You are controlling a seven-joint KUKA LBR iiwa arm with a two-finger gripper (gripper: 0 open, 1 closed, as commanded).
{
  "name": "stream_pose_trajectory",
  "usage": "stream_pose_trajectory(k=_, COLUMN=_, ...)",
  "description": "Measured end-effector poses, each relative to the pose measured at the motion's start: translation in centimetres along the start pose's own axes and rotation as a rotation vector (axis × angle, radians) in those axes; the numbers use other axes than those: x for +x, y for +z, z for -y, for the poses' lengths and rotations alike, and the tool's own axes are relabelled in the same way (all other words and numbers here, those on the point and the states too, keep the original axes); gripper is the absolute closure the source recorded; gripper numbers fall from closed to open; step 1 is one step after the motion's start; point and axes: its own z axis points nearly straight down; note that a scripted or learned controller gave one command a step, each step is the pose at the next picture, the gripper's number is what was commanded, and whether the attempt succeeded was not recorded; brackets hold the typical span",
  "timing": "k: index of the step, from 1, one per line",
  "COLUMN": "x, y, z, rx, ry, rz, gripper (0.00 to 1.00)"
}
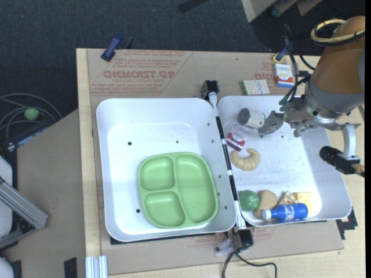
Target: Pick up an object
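Over the right bin point(324, 172) the gripper point(286, 123) hangs with its two fingers spread apart and nothing between them. A small can point(251, 118) lies just beside one finger and a croissant point(246, 158) lies below. If the fingers close from here, they may only bump the can and grab air.

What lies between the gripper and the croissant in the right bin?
In the camera view, only bare white bin floor separates the gripper from the croissant.
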Motion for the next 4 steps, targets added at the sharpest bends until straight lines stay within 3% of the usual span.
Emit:
stream_pose_trajectory(k=1, x=-0.9, y=9.1, z=-2.0, rx=0.004, ry=0.001, rz=0.000, gripper=0.00)
stream_pose_trajectory(k=2, x=1.1, y=12.2, z=1.1, rx=0.002, ry=0.001, rz=-0.001, gripper=0.00)
stream_pose_trajectory(k=3, x=0.0, y=12.2, z=-6.2, rx=0.000, ry=0.000, rz=0.001, gripper=0.00)
stream_pose_trajectory(k=4, x=1.0, y=12.2, z=-9.6, rx=-0.003, ry=-0.001, rz=0.001, gripper=0.00)
